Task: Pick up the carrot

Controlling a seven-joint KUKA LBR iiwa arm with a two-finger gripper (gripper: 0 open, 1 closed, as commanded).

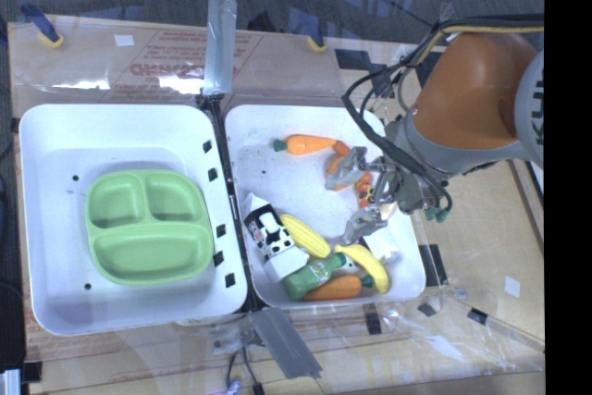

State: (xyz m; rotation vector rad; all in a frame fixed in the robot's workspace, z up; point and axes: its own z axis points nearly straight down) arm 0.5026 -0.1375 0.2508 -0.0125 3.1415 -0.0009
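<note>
Gripper (356, 197) hangs in the right bin (277, 120), right-centre, two metal fingers (344, 166) spread wide apart, nothing between them; a small orange-red bit sits near the wrist, too blurred to name. Carrot (311, 144) lies flat on the bin floor just far-left of the upper finger, near the far wall, long axis left-right, green stub at its left end, apart from the fingers but close. Looks like a toy: light, stiff, smooth plastic skin, likely slippery, tapered so it could squirt out of a pinch near the tip. Best hold in my judgement is across the thick middle, fingers closing over the short width. Room around it is fine, only the far wall is close. Near side of the bin is crowded: banana (305, 234) lying diagonal, a second banana (368, 265) just under the lower finger, black-and-white carton (268, 234) to the left, green bottle (310, 277), and another orange piece (335, 290) against the near wall, maybe a second carrot, partly hidden by the bottle and harder to reach. Left bin (42, 134) holds a green divided plate (148, 227), well apart from everything else.
</note>
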